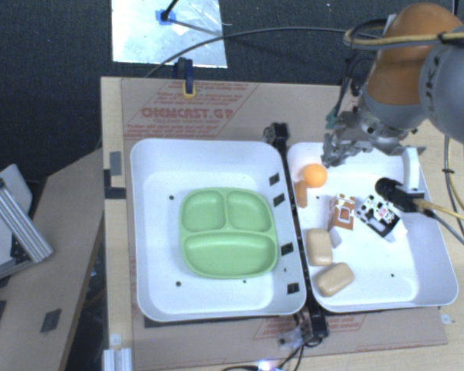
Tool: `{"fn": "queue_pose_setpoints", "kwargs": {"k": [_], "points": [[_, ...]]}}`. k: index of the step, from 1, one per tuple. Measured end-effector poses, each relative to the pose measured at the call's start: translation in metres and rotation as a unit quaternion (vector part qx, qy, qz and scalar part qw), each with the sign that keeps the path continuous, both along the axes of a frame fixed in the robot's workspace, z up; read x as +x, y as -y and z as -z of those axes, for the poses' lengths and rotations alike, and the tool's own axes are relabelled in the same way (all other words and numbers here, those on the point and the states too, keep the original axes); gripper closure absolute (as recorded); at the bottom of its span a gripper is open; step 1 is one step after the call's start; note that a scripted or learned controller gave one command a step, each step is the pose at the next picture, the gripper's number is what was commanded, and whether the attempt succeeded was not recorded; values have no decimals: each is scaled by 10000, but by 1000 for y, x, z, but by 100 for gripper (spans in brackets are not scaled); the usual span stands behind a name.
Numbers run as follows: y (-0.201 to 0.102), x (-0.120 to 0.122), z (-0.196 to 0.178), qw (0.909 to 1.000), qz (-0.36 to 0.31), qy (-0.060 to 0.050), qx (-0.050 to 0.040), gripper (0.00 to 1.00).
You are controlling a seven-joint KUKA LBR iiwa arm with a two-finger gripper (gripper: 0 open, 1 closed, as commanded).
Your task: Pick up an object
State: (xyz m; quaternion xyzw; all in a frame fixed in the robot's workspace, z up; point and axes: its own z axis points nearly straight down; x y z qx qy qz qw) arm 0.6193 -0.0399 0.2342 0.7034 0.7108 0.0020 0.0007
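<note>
Two bins lie below; my fingers [334,157], grip state unclear, hover beside the orange ball [315,175] for picking.

Bench fittings, placed from the gripper [336,151]:

- White bin, right [441,278]: shallow, directly beneath and extending toward the near edge.
- White bin, left [151,207]: just to the left, touching the right bin along a shared edge.
- Green divided plate [228,232]: three compartments, flat in the left bin, left and nearer the camera.
- Brown board [193,108]: red lettering, under both bins.
- Blue clamp [186,74]: yellow tip, on the board's far edge, far-left.
- Silvery sheet [170,33]: on the dark backdrop [46,60], beyond the clamp.
- Aluminium rail [15,222]: tilted, well apart, far left.
</note>
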Motion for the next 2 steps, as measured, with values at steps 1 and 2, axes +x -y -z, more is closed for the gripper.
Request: {"fn": "queue_pose_setpoints", "kwargs": {"k": [1, 2], "points": [[-53, 5, 12, 10000, 6, -11, -4, 100], [-116, 10, 9, 10000, -1, -5, 1, 100]]}}
